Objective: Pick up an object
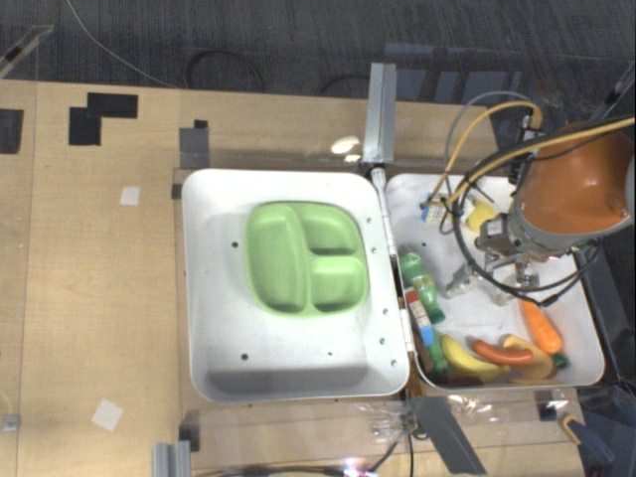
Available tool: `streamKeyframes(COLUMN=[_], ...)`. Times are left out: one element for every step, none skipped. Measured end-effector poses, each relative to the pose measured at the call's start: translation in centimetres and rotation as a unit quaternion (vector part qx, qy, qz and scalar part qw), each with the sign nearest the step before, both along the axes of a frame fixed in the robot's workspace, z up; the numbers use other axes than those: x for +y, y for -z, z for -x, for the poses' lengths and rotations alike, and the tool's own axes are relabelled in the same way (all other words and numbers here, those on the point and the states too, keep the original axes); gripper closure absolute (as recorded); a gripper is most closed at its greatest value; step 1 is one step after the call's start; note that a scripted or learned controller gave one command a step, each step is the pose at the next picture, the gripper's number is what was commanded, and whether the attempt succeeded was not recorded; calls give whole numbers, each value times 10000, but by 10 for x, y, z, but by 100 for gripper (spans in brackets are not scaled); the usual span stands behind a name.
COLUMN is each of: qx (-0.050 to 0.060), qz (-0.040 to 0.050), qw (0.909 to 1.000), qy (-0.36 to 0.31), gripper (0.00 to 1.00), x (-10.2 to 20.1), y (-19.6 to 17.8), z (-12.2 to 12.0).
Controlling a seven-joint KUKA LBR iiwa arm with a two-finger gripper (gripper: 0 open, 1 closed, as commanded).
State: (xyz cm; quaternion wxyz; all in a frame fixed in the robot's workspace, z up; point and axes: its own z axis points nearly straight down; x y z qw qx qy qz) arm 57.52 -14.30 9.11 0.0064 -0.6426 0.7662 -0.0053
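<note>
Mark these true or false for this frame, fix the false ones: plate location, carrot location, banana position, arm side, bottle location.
1. The green divided plate lies in the left bin. True.
2. The carrot lies in the left bin. False: it lies in the right bin, near that bin's right wall.
3. The banana lies near the front edge of the right bin. True.
4. The arm hangs over the left bin. False: it is over the right bin.
5. The green bottle lies on the plate. False: it lies in the right bin, beside the wall between the bins.
</note>
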Motion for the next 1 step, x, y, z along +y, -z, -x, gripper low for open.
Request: streamKeyframes(qx=[7], qz=[10], qw=[9984], qy=[-558], gripper=[0], x=[-45], y=[-38], z=[-88])
